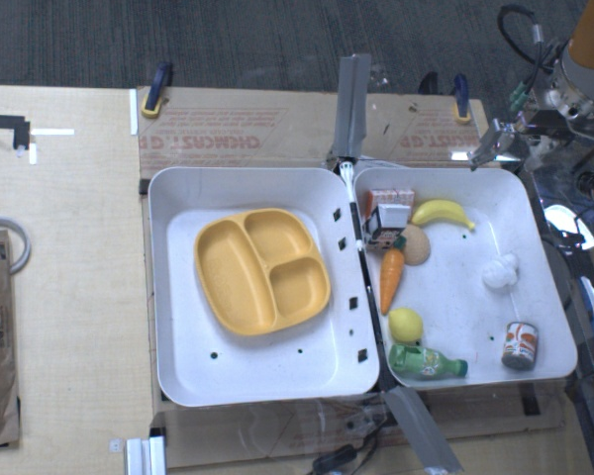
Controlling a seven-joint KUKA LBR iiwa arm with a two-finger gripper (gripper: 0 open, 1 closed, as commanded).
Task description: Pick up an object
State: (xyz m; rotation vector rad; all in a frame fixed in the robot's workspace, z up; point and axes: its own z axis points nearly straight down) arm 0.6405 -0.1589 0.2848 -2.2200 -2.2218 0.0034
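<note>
Hovering past the right white bin's (pixel 535 216) far-right corner, the gripper (pixel 500 142) has grasped nothing; finger spread unreadable. Next: descend toward the curved yellow banana (pixel 442 212).

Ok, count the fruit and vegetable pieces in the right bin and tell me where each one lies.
4, all toward the bin's left side: banana near the top, potato just below it, carrot along the left wall, lemon under the carrot. More may hide behind the boxes.

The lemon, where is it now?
The lemon lies in the right bin, near its left wall, between the carrot above and the green bottle below.
</note>
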